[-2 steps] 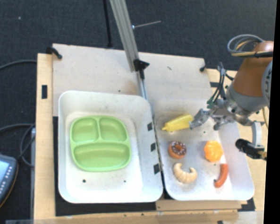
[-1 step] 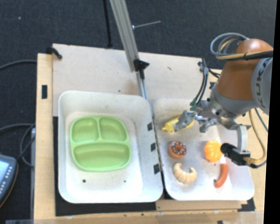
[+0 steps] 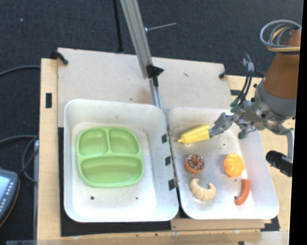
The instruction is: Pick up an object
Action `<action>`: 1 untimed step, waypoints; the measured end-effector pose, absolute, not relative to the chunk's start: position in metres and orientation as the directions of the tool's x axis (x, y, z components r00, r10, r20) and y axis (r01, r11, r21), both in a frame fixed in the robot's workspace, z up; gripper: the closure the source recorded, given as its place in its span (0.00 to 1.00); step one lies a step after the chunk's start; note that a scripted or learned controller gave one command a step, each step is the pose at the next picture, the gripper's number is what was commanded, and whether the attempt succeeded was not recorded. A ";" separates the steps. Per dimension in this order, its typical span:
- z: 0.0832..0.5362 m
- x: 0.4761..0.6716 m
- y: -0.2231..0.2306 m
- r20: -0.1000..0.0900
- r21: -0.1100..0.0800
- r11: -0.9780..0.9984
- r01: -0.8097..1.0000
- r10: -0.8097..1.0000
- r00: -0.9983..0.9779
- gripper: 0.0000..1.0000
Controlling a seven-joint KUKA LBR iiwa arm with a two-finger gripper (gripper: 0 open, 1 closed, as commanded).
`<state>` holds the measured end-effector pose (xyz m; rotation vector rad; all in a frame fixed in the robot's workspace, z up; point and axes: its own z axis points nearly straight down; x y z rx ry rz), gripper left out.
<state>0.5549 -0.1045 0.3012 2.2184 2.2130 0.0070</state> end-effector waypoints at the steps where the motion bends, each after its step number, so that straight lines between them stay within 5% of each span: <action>1: 0.327 0.535 -0.039 0.001 0.005 0.009 1.000 1.000 -0.009 0.00</action>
